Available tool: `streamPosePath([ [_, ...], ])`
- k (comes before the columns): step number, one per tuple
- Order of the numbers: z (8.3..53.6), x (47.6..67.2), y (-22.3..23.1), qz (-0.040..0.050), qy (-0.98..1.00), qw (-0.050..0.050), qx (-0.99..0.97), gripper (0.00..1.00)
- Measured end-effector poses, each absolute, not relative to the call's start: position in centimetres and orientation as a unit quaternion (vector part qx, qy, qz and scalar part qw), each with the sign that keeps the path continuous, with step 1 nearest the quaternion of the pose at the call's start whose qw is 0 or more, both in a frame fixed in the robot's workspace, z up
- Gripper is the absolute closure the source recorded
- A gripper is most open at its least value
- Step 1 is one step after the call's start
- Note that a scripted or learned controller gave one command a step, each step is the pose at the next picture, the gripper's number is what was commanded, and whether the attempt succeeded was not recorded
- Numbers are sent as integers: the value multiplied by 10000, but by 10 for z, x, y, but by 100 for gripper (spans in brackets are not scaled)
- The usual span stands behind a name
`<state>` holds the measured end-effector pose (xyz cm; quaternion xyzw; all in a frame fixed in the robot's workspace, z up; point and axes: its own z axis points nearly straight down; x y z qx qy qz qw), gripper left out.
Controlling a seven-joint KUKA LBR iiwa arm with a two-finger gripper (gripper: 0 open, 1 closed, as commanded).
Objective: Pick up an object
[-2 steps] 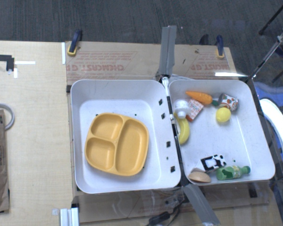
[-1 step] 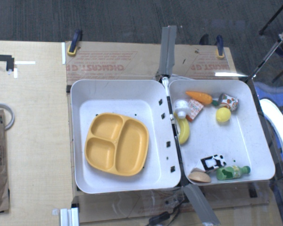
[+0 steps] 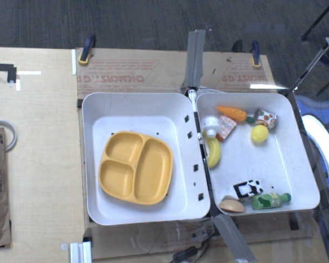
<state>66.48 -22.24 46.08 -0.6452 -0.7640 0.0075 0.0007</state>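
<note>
Green bottle (image 3: 270, 200) at 5 o'clock in right bin (image 3: 304, 163), nearest camera, beside tan shell-like piece (image 3: 232, 205). Looks light, rigid, slick, likely to roll; grip across its middle. Left bin: yellow plate (image 3: 136, 167). Gripper state: cannot tell.

A pale curved arm link (image 3: 318, 133), seemingly, hugs the right edge.
</note>
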Motion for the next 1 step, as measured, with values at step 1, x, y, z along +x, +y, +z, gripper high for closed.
streamPosePath([
  [1, 468, 667, -222, 95, -7647, 11, -6443, 100],
])
